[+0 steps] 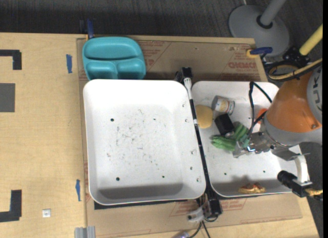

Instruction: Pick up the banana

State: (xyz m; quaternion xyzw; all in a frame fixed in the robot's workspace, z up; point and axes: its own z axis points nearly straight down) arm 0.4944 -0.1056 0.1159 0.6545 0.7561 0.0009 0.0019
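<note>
Lower right of frame, right-hand bin (225, 183): banana (251, 187) lies flat against the bottom rim, a short yellow-orange shape, detail too small to read. Just above it the gripper (247, 147) is low over the bin floor, well apart from the banana; claw state cannot be told from this angle. A green object (228, 140) lies just to the gripper's left. Above that are a black block (224, 124), a tan rounded object (204, 116) and a small metal can (223, 104). Left-hand bin (138, 134) fills the frame centre. A teal divided tray (114, 57) sits beyond it, upper left.
</note>
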